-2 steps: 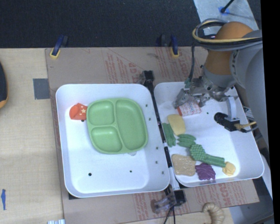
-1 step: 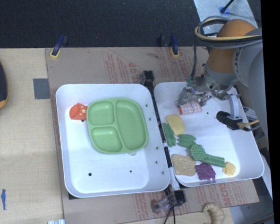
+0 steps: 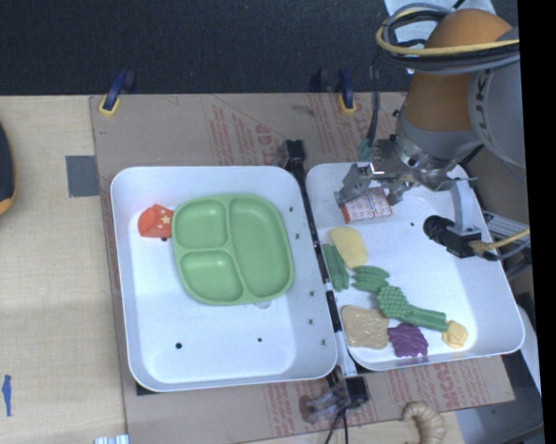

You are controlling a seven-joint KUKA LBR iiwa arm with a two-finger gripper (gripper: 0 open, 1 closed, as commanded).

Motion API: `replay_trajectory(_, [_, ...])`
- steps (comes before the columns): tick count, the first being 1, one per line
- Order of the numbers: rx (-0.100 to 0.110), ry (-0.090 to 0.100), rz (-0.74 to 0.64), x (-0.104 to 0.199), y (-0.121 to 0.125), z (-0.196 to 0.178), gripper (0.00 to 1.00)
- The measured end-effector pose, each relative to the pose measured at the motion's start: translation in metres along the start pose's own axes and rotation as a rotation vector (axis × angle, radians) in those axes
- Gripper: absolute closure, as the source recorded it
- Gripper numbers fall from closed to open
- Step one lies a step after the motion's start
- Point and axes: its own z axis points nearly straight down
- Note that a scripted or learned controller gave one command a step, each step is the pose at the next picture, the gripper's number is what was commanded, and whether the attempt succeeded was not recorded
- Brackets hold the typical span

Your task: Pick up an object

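Hovering over right bin (image 3: pixel 480 293) far corner, hand (image 3: pixel 374 184) partly masks red-white packet (image 3: pixel 367 208); grip state unclear

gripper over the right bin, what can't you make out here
- Gripper, camera view: finger opening unclear, metal parts blur together.
- Red-and-white packet: label too small, top hidden by the gripper.
- Red toy: right part hidden behind the green divided plate.
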Motion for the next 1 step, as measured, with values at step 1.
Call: replay_trajectory(1, [0.009,0.001,-0.003,0.0655,-0.0891,-0.0357,1.00])
